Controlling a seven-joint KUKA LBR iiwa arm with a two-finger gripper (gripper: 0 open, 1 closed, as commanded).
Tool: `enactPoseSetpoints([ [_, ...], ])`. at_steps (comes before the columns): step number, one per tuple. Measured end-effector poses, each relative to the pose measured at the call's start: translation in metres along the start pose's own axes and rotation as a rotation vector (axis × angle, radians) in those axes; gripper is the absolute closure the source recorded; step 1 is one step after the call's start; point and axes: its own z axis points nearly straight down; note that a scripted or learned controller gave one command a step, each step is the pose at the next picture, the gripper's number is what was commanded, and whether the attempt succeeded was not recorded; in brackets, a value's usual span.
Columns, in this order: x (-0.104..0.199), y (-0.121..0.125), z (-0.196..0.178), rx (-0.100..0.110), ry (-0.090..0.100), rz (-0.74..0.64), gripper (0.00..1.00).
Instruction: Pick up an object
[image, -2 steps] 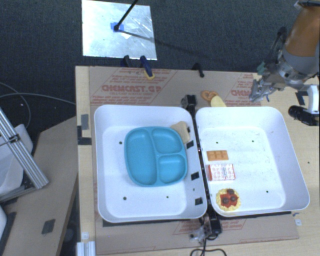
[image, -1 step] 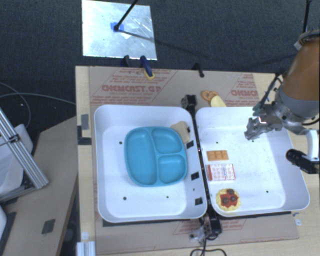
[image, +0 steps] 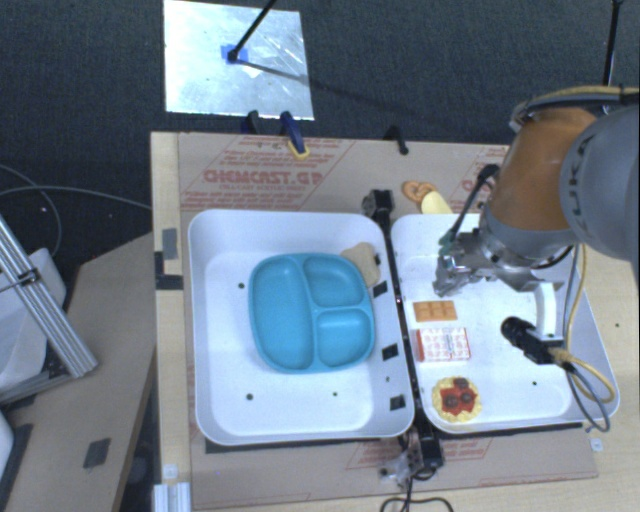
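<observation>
Starting at the left, the left bin (image: 215, 300) carries a blue divided plate (image: 308, 312) lying flat near its middle, and a tan, bread-like piece (image: 362, 262) sits at the plate's upper right corner, close against the bin's right wall; nothing over here is being touched. Across the divider, the right bin (image: 500, 400) holds the likely candidates: an orange waffle-like square (image: 435, 311), a white card with red print (image: 443, 345) just below it, and a small round pizza-like toy (image: 457, 398) down by the near rim, all lying flat on the bin floor. Up behind the bin, a yellow item (image: 435, 204) and an orange one (image: 416, 190) rest on the cardboard. And here is the gripper (image: 447, 278), hanging low over the upper part of the right bin, just above the waffle square, with the arm's bulky grey and orange wrist (image: 545, 170) looming over it. Whether the jaws are spread or pressed together, I cannot tell at this angle; they blur into the metal of the wrist. Nothing sits between them that I can see, so the pick looks not yet made. By my reading this is the approach stage: descent, closing and lift all remain, with the waffle square the nearest target.
</observation>
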Motion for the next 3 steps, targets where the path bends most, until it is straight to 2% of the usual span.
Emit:
enactPoseSetpoints([
  [1, 0.035, -0.047, -0.004, -0.003, -0.001, 0.001, 1.00],
  [2, 0.085, -0.085, -0.004, -0.004, 0.000, 0.000, 1.00],
  [3, 0.163, 0.025, -0.129, -0.029, 0.002, -0.005, 1.00],
])
